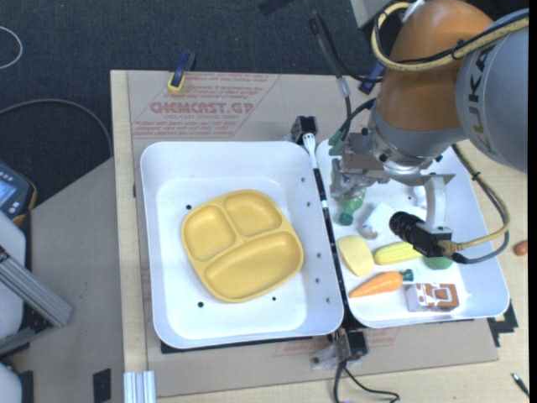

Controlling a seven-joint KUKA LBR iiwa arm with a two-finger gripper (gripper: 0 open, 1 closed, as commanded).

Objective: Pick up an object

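Observation:
My gripper [351,193] hangs low over the left part of the right bin [482,296], under the orange wrist band. Its metal fingers reach down beside a small green object [348,209]. In front of it lie a pale yellow wedge [356,254], a yellow corn cob [398,253] with a green end, an orange carrot [377,285] and a small brown and white box [433,295]. A black cylinder on the gripper's side [417,232] partly covers the corn. The arm hides the far part of the bin.
The left bin [159,225] holds a yellow divided plate [242,243]. A cardboard sheet [201,103] lies under the far side of both bins, with a blue and yellow clip [179,72] on it. Cables run behind the right bin.

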